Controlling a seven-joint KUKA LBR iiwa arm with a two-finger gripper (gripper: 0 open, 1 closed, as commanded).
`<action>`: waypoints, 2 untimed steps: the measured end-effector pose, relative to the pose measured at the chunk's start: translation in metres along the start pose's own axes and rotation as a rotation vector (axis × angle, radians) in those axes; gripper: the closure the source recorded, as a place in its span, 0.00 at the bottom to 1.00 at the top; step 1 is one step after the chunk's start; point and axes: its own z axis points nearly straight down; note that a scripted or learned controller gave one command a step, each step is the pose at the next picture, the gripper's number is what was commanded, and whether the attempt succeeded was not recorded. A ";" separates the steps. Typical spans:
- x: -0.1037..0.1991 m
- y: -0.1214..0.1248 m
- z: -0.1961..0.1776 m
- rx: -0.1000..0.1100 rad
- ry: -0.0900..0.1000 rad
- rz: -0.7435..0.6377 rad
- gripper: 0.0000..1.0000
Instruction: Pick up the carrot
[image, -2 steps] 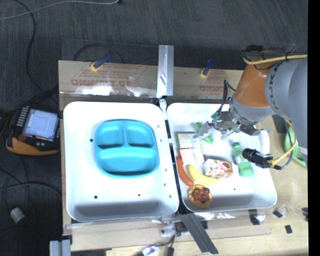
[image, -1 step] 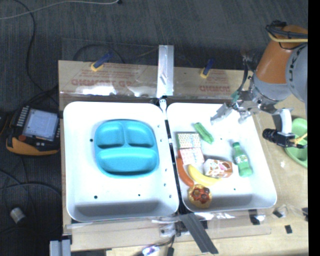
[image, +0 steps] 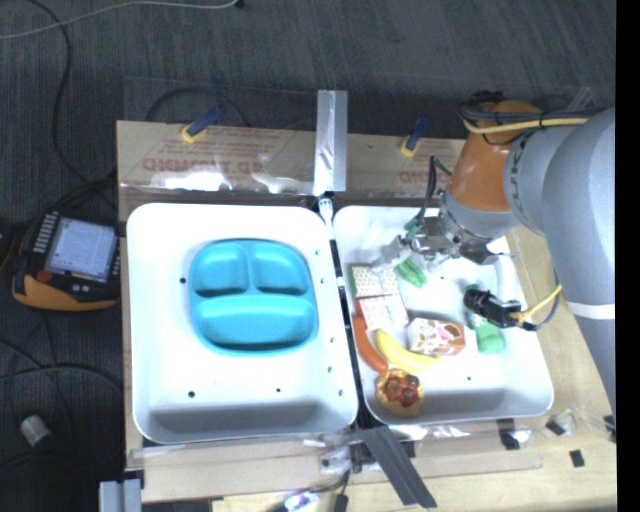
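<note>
The arm (image: 560, 190) comes in from the right, bent over the right bin (image: 520, 395), its orange band above the wrist. The claw (image: 428, 240) hangs low over the bin's far part, near a green piece (image: 411, 271); whether it is apart or together I cannot tell. The carrot (image: 365, 340) lies along the bin's left wall, beside the banana (image: 402, 354), well apart from the claw. A blue tray (image: 253, 296) sits in the left bin (image: 160, 400).
</note>
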 end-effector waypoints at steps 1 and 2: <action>-0.051 -0.070 0.006 -0.017 0.000 0.054 0.00; -0.095 -0.032 -0.145 0.019 0.002 0.015 0.00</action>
